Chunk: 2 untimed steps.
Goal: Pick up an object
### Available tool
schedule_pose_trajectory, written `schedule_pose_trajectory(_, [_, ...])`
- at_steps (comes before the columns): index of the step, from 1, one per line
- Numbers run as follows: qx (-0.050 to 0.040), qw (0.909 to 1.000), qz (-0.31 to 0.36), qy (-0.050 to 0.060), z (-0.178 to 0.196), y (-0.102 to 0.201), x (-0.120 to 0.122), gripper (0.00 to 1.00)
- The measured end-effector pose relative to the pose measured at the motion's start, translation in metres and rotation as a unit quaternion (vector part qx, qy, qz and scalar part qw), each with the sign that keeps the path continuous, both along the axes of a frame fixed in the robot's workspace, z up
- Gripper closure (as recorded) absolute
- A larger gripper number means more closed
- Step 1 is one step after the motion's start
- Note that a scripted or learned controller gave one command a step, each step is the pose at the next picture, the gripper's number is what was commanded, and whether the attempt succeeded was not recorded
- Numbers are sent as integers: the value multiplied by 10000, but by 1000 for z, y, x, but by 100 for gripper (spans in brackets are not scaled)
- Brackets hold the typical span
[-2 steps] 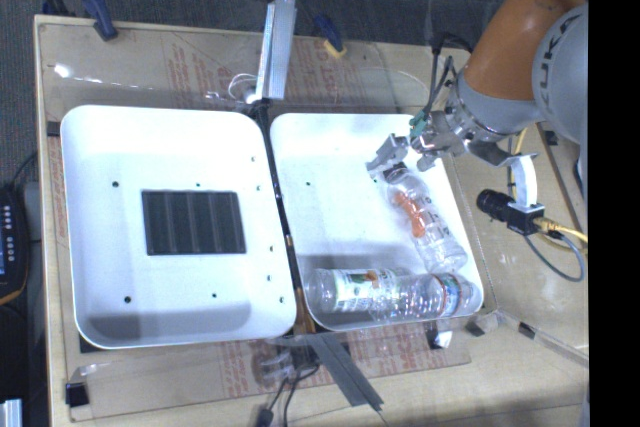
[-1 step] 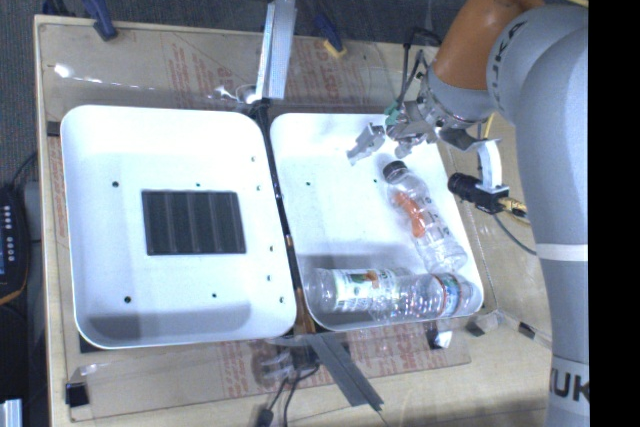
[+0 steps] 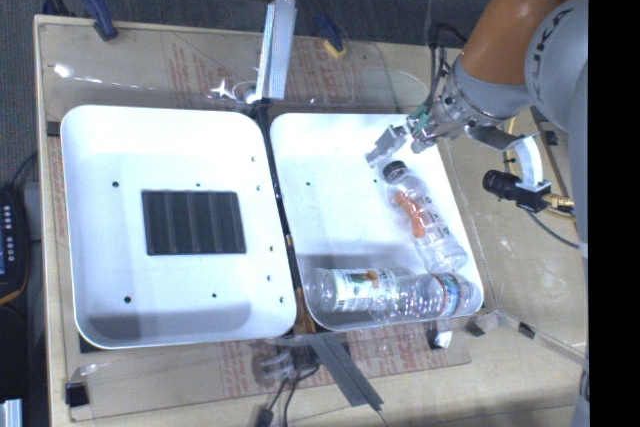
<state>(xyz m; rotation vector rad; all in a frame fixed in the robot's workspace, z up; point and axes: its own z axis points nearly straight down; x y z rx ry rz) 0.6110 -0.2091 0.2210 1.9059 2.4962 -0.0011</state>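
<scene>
Since nothing is seen gripped between the fingers, the pincer [image 3: 392, 143] is judged released and empty, with its jaws slightly parted. The small bottle [image 3: 422, 213] lies just below it, cap end nearest, in the right bin [image 3: 330, 165]; a larger bottle [image 3: 392, 293] lies farther below. A straight descent centred across the small bottle's neck is advised. The arm [image 3: 520, 40] is reached in from the right, wrist angled downward.

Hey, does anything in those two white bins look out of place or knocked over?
Nothing spilled. Both clear plastic bottles lie on their sides in the right bin: the larger along its near wall, the smaller at its right wall.
</scene>
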Motion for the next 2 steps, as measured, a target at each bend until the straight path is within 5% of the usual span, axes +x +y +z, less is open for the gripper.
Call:
schedule_pose_trajectory(1, [-5, 10000, 20, 1, 10, 0, 1, 100])
schedule_pose_trajectory(2, [-5, 10000, 19, 1, 10, 0, 1, 0])
